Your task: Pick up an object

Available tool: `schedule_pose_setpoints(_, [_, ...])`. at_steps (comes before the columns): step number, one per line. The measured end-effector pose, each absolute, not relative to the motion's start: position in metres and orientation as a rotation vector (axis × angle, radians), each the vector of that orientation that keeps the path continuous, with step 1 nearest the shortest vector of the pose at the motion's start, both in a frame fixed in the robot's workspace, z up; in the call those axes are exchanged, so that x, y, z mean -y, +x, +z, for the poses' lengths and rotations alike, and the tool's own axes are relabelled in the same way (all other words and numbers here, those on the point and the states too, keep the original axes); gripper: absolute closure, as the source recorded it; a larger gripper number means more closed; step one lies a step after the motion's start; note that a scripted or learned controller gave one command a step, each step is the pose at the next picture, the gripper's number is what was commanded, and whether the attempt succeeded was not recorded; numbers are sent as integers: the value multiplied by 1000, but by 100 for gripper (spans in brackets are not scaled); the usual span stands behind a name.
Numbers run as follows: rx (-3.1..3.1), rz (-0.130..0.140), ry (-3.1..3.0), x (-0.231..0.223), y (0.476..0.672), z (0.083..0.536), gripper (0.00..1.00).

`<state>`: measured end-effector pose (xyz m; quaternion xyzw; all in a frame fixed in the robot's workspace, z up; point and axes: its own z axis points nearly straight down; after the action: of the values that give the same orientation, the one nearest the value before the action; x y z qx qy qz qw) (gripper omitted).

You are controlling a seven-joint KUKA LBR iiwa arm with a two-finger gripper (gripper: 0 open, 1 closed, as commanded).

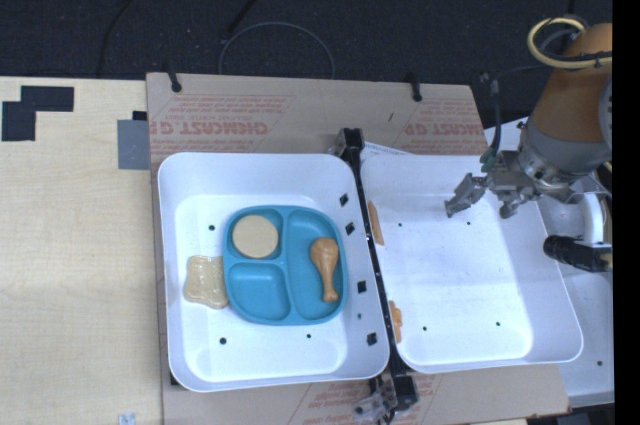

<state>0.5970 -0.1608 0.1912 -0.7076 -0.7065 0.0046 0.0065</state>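
My pincer [488, 196] hangs spread and empty over the right bin [470, 333], well apart from the drumstick [326, 266] resting in the blue tray [262, 297] in the left bin [200, 183], so I judge no pick begun.

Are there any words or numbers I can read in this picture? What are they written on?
"CHEMCAST GP", red print, seen upside down on the brown cardboard sheet behind the left white bin, partly blurred so the reading is a best guess.
The same red print repeats behind the right white bin, too blurred to read.
Red print on the cardboard's front edge: too small to read.
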Motion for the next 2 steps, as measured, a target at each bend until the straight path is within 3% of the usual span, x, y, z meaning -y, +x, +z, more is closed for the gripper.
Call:
schedule_pose_setpoints(1, [2220, 2, -2219, 161, 600, 200, 0])
schedule_pose_setpoints(2, [2218, 6, -2216, 155, 590, 148, 0])
